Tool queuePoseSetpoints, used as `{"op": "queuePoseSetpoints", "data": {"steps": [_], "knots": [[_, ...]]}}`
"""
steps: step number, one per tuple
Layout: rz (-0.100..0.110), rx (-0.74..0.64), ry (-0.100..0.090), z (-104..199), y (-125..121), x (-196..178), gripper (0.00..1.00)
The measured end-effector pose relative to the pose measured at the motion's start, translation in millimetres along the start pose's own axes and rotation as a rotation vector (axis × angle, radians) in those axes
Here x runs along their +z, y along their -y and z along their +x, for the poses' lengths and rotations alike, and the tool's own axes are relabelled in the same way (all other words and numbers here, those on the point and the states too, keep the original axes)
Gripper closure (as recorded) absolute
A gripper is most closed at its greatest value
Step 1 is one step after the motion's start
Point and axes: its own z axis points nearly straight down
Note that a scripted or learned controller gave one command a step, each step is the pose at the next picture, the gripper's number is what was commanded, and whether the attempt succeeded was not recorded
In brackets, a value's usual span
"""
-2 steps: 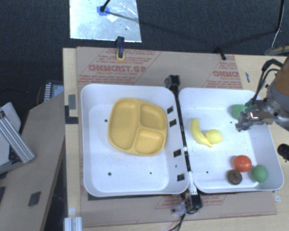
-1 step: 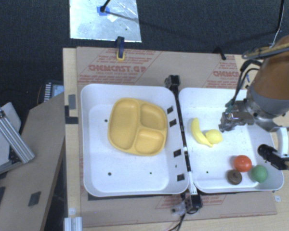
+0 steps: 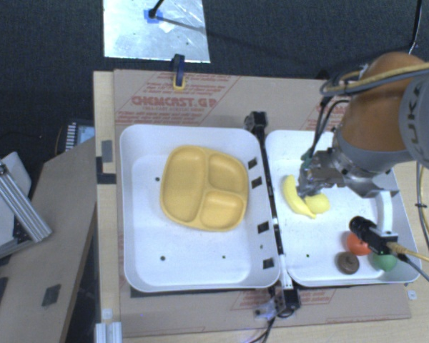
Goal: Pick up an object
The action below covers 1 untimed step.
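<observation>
"2 shallow white bins lie side by side. Which one holds the target?" asks the student.

"The right bin," the instructor replies. "The left bin holds 1 yellow divided plate, well apart from the action. The grey arm reaches over the right bin, and its gripper sits directly above a yellow banana, which lies flat on the bin floor near the wall shared by the 2 bins."

"Is the claw open or closed?"

"That cannot be told from this slanted view, because the wrist body hides its tip. Nothing shows the banana as held, and it appears to rest on the floor."

"What could go wrong from here?"

"3 failures seem likely. First, the banana is curved and smooth, so a closure off its middle would probably squeeze it sideways and let it slip out. Second, a descent that is too deep could press the fruit against the floor and jam rather than grasp. Third, a nudge could push the banana toward the shared wall, leaving little room beside it."

"Do the other objects interfere?"

"Probably not. 1 orange ball, 1 green ball and 1 brown disc cluster in the near right corner, apart from the banana."
</observation>
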Motion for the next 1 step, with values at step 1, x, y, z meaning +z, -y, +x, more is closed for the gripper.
{"op": "queuePoseSetpoints", "data": {"steps": [1], "knots": [[-0.001, 0.000, 0.000, 54.5, -10.8, -7.6, 1.00]]}}
